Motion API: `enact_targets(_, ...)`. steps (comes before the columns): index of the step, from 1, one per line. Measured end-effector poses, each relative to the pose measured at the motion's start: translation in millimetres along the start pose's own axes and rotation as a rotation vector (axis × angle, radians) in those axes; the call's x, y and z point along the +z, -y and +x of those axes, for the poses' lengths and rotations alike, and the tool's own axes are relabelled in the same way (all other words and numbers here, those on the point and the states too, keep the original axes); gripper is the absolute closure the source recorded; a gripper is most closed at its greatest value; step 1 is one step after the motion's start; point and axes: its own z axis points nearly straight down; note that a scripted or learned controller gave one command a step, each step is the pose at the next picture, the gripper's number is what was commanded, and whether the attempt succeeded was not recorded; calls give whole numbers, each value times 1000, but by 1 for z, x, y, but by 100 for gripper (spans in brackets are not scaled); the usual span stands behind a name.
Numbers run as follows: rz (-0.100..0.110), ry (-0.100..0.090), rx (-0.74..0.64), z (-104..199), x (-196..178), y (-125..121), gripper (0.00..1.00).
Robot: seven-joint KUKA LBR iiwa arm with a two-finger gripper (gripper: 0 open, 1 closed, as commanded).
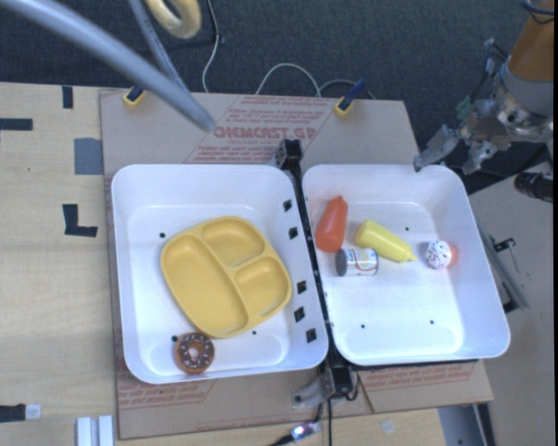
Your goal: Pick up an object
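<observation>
The right bin point(465, 337) holds an orange-red bottle point(331, 223), a yellow bottle point(383, 241) lying on its side, a small silver can point(357, 261) and a white ball with an orange patch point(437, 254). In the left bin point(135, 249) lie a yellow divided plate point(226, 272) and a chocolate donut point(194, 352). My gripper point(453, 154) hangs over the right bin's far right corner, above and behind the ball. Its two fingers stand apart, open, with nothing between them.
Both bins rest on a cardboard sheet point(260, 124) fixed by a yellow clamp point(133, 96) and a blue clamp point(349, 98). A black clip strip point(302, 249) runs between the bins. A grey pole point(102, 40) crosses the top left. A white cable point(284, 72) loops behind.
</observation>
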Motion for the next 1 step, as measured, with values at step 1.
enact_targets(1, -14, 4, -4, 1, -9, -2, 0)
